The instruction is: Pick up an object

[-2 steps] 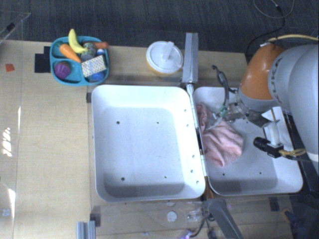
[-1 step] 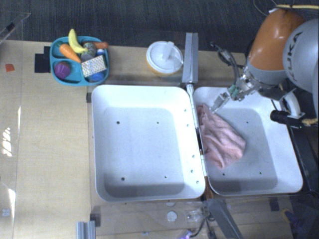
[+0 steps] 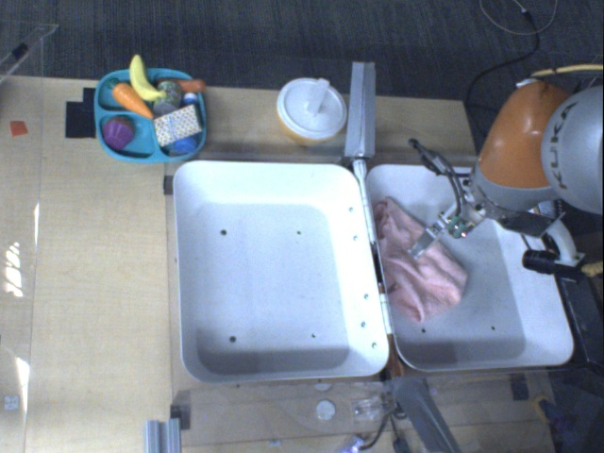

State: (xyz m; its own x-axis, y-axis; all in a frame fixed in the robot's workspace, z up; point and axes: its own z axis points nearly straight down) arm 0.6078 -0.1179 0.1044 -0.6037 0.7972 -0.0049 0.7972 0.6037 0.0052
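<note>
The soft pink crumpled cloth (image 3: 418, 270) is seen lying in the right shallow white bin (image 3: 538, 343), not yet lifted, with the end effector (image 3: 427, 242) set down at its top edge, but its tips are too small for any grip to be told.

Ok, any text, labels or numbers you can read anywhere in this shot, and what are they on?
"KU": letters on the arm's grey housing at the right edge, cut off by the frame.
Sponge in the blue tray: a dotted pattern, no lettering that can be read.
Red tag on the bench: too small to read.
Pink cloth, bins and white lid: no text seen.
</note>
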